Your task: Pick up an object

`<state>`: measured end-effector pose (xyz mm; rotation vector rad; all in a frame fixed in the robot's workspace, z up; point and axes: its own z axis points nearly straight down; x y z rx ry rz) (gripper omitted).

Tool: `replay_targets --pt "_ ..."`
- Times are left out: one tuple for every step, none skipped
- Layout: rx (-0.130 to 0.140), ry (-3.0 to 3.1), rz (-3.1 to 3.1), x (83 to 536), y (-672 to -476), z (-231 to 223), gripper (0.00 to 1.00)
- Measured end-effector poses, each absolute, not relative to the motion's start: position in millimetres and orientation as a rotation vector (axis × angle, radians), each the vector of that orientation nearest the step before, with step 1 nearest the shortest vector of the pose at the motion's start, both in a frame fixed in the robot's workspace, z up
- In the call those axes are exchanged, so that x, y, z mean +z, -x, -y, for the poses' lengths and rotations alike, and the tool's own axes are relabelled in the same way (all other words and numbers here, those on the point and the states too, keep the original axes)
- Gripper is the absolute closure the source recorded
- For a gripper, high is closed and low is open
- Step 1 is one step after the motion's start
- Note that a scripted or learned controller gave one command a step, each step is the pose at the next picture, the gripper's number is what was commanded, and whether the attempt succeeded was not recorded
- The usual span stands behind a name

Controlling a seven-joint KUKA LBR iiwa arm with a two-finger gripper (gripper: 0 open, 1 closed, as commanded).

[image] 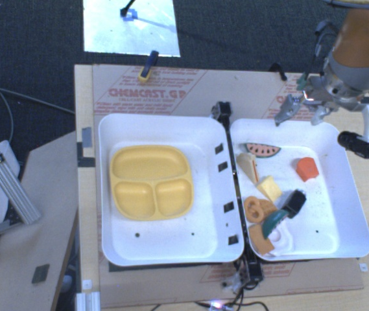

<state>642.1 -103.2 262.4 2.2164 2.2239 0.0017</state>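
Over the far rim of the right bin (349, 173), at about 1 o'clock from the bench's middle, the gripper (304, 111) hangs with its 2 fingers apart, nothing between them. The grey arm (359, 37), with its orange band, reaches in from 3 o'clock.

Inside the right bin lie the loose things. A watermelon slice (262, 149) sits at the bin's 11 o'clock, just below the gripper but apart from it. An orange block (307, 168) rests toward 2 o'clock, well apart from the slice. A cream wedge (248, 167) lies against the left wall at 9 o'clock, and a yellow cube (269, 188) sits just beside it near the centre. At 7 o'clock an orange ring piece (257, 208) touches a brush with a teal handle and black head (284, 212), which lies tilted across a white cup (281, 238) and a tan piece (259, 237).

The left bin (106, 135) holds a yellow tray with 3 compartments (150, 180), resting flat near its centre.
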Motion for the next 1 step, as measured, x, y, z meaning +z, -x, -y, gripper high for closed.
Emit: replay_targets --pt "-0.015 -2.231 -2.23 98.0 -597.4 112.3 0.0"
